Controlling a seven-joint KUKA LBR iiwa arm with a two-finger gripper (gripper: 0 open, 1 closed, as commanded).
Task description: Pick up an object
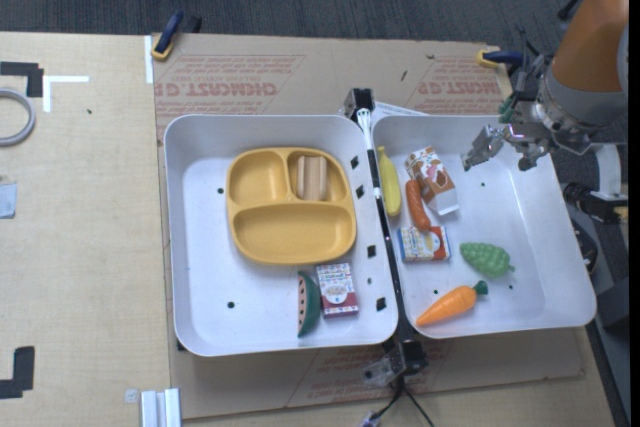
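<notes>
The metal gripper (490,147) hangs with fingers spread, holding nothing; left of it lies a glossy carton (431,179), below-left a knobbly green grape bunch (486,259).

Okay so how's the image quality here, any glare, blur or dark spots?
In the camera view, lighting is even and soft; the white bins look bright but keep detail, the carrot and yellow plate are sharp, and the gripper looks slightly soft.
</notes>
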